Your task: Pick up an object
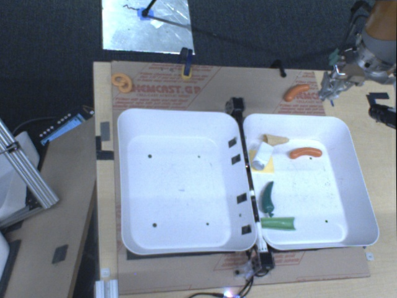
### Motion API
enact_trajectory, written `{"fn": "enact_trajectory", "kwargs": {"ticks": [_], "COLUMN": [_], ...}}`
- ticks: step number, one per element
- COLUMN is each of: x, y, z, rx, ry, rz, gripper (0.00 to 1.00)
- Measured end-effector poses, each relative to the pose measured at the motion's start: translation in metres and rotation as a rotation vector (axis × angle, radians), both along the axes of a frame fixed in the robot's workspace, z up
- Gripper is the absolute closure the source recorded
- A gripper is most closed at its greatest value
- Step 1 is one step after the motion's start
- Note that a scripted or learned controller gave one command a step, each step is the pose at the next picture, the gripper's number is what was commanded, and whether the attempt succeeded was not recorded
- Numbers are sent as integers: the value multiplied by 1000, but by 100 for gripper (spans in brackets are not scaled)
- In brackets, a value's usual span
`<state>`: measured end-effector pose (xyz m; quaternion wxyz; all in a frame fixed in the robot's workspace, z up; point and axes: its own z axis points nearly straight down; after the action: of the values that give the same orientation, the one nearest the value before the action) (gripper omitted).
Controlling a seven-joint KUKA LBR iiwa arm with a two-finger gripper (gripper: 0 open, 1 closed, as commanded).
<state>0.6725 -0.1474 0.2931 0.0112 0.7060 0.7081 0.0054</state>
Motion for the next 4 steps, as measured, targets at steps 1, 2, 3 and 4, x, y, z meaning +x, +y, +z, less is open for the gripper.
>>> {"fn": "enact_trajectory", "kwargs": {"ticks": [1,2,3,4], "x": [-22,-4,-4,-110], "y": [39,-35,-61,-60], "z": [217,245,243,244], "rx": [5,3,6,8], "ry": [2,16,19,20], "rz": [5,-7,-4,-6], "gripper": [100,100,100,100]}}
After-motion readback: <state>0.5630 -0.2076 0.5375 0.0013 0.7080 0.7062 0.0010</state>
